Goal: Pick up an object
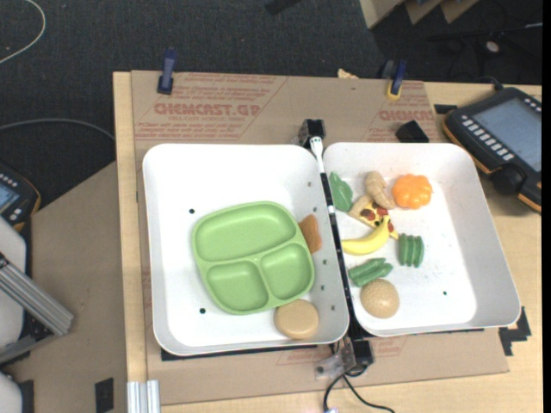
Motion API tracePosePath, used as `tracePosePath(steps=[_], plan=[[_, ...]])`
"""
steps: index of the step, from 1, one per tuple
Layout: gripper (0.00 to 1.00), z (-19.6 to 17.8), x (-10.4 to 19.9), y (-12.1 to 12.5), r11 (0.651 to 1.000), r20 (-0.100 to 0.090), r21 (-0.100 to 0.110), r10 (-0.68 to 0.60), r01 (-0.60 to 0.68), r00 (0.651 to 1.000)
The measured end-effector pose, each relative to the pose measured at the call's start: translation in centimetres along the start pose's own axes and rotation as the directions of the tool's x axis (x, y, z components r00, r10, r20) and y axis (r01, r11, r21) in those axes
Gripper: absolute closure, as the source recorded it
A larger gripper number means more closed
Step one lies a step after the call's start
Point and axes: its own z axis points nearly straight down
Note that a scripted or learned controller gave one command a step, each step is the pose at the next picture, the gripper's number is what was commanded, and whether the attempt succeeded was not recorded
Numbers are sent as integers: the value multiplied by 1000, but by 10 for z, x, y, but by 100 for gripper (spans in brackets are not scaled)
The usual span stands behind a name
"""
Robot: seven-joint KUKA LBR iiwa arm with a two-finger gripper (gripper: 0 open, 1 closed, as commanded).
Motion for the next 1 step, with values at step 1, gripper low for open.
tracePosePath(steps=[1], plan=[[100, 233, 76, -40, 999, -14, 32, 0, 0, 1000]])
